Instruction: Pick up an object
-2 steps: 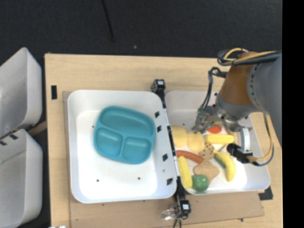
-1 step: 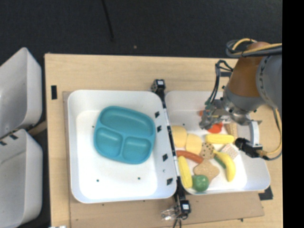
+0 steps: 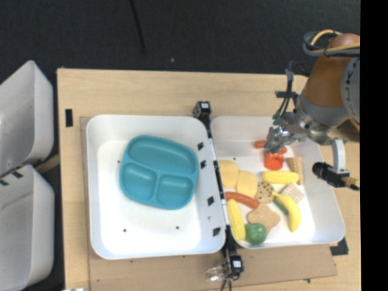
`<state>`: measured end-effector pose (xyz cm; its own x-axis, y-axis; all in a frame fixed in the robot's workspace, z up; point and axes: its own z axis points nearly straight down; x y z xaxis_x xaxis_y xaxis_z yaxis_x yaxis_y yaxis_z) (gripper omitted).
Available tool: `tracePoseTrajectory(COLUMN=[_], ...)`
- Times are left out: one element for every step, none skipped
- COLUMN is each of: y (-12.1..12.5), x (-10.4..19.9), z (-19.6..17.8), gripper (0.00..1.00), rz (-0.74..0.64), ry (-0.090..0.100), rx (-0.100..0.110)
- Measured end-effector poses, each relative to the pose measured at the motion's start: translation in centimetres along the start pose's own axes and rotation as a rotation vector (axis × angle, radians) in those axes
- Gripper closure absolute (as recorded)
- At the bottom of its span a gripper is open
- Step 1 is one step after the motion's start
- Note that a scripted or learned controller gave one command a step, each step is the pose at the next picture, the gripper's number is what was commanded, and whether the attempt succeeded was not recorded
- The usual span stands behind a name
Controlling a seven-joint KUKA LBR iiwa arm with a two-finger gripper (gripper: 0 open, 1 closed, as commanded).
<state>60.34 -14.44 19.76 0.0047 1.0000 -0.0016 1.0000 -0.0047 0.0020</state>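
Observation:
The right bin (image 3: 239,126) holds a pile of toy food: yellow cheese pieces (image 3: 237,177), a red-orange piece (image 3: 274,160), a yellow corn-like piece (image 3: 280,177), a banana (image 3: 292,211), a green ball (image 3: 256,233), a bread slice (image 3: 262,216), a red sausage (image 3: 241,198) and crackers (image 3: 293,193). My gripper (image 3: 276,139) hangs over the bin's upper right part, just above the red-orange piece. I see nothing between its fingers.
The left bin (image 3: 103,223) holds a blue divided plate (image 3: 159,171). A black clamp (image 3: 202,108) sits at the top of the divider between the bins. The arm's orange band (image 3: 327,80) is at the right edge. Bare wooden bench (image 3: 121,90) surrounds the bins.

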Motion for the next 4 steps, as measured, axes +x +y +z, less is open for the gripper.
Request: tracePoseTrajectory(y=[0.2, -1.6, -5.3, -5.9], x=[-0.2, 3.5, 7.9, 10.4], z=[-4.3, -4.5, -4.3, -4.9], gripper=[1.00, 1.00, 1.00, 1.00], rz=[-0.008, -0.009, -0.010, -0.010], ry=[0.000, 0.002, 0.002, 0.002], rx=[0.001, 0.005, 0.006, 0.006])
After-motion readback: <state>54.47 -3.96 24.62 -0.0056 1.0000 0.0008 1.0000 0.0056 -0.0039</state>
